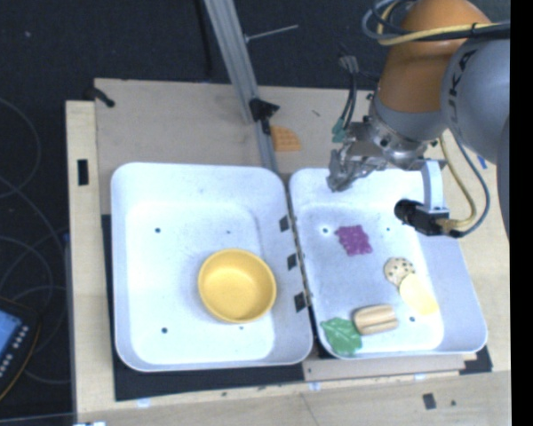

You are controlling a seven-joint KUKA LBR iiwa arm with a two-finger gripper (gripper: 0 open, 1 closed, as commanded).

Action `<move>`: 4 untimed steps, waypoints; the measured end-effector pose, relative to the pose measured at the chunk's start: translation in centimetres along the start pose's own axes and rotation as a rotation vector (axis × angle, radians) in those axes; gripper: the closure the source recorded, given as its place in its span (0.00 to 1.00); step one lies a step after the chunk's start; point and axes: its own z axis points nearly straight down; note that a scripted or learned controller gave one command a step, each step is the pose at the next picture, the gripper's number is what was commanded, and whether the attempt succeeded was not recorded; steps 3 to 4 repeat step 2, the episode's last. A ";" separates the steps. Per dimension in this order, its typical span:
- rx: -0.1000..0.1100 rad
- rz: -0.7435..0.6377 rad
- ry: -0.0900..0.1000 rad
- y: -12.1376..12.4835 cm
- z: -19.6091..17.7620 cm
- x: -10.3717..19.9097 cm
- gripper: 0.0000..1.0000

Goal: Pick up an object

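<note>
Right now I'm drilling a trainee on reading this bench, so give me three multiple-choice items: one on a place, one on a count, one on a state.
1. Where is the yellow bowl?
A. left bin
B. right bin
C. on the bench

2. How many things lie in the right bin?
A. two
B. five
C. eight

3. How does the bowl stand?
A. upside down
B. on its side
C. upright, opening up

Answers:
1 A, it sits in the left bin.
2 B, a purple piece, speckled disc, yellow piece, tan roll, green piece.
3 C, its hollow shows.

The tool (pixel 340 177) hangs above the right bin's (pixel 453 264) far-left corner.
</note>
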 end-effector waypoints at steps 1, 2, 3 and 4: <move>0.002 0.000 -0.002 -0.9 1.2 5.7 1.00; 0.000 -0.001 0.000 -1.2 0.7 10.9 1.00; 0.000 -0.001 0.000 -1.2 0.7 10.9 1.00; 0.000 -0.001 0.000 -1.2 0.7 10.9 1.00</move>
